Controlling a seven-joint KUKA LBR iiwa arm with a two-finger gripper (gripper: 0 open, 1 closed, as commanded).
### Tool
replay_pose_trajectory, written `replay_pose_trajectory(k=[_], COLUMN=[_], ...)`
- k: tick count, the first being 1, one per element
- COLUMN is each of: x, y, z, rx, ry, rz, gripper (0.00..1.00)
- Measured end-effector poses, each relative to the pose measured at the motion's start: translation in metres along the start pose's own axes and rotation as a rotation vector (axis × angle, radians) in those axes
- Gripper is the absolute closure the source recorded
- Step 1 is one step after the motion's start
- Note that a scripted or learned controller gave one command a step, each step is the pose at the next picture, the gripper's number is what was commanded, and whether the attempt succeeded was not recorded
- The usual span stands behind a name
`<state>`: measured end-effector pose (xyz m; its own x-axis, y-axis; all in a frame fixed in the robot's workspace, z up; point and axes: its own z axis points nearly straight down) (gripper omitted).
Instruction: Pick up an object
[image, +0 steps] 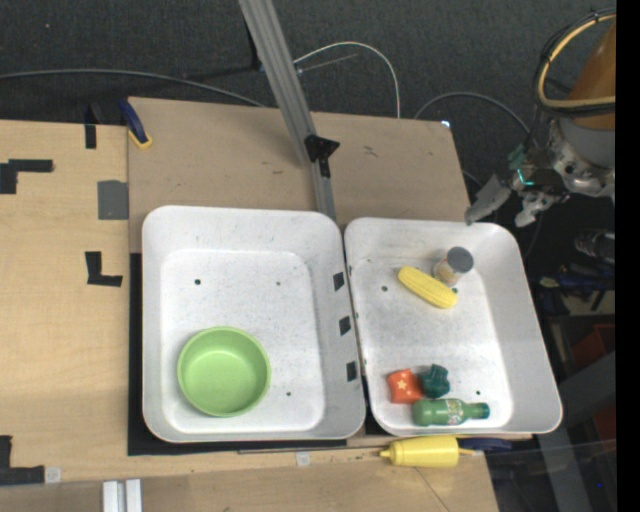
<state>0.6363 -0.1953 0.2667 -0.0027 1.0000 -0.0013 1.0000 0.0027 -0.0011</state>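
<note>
Starting at the left: there's a small blue and yellow clip-looking thing (135, 122) at the back corner of the bench (230, 150), too small to say what it really is. The left bin (160, 232) has a green bowl (223, 371) sitting upright in its front-left corner. A grey metal pole (288, 90) slants down from the top edge and ends right at the gap between the two bins, so its base is hard to read. In the right bin (536, 350), a yellow corn cob (427, 287) lies at an angle near the back, with a little grey-topped round thing (454, 263) touching its right end; can't tell if it's a can or a cap. At the front of that bin there's a tight cluster: an orange-red blob (402, 386), a dark teal lump (434, 379) just beside it, both too blurry to name, and a green bottle (449, 411) lying on its side right below them. A yellow bottle (423, 452) lies outside the bin on the bench's front edge. The arm (585, 70) is partly cut off by the frame at top right, with its orange band up there. The gripper (507, 208) hangs above the right bin's back-right corner, fingers spread apart with nothing between them, well apart from every object in the bin.
</note>
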Motion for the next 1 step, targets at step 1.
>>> replay_pose_trajectory(k=[1], x=[-0.0001], y=[0.0], z=[0.0], rx=[0.0], ry=[0.0], rz=[0.0], gripper=[0.0])
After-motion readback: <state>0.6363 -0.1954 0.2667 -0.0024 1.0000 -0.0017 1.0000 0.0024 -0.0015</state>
